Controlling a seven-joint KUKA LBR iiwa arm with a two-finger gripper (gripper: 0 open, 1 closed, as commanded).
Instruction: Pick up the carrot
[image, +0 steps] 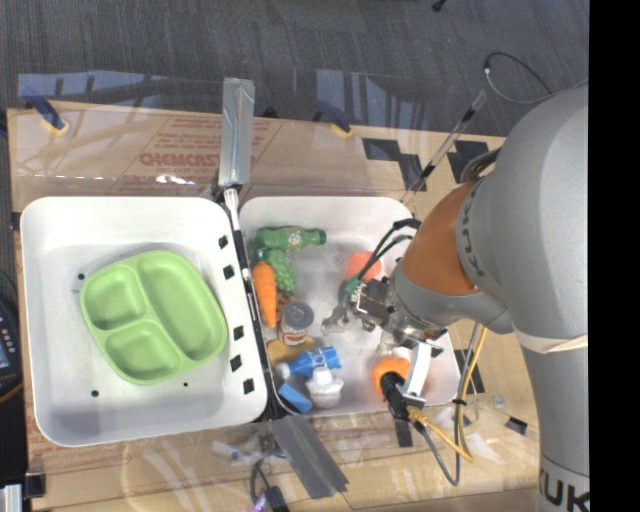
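Note:
The carrot (264, 291) is orange with a green top and lies lengthwise along the left wall of the right bin (330, 212). It sits just below a green bottle (286, 242). My gripper (349, 304) hangs low over the middle of the right bin, to the right of the carrot and apart from it. A small can (297, 320) stands between the two. The grey arm with its orange band (440, 255) covers the bin's right side.
The left bin (50, 300) holds a green divided plate (152, 315). The right bin also holds a blue and white bottle (313, 372), a red-orange item (359, 265) and an orange round item (386, 377) under the wrist. Cables (440, 430) trail at the front right.

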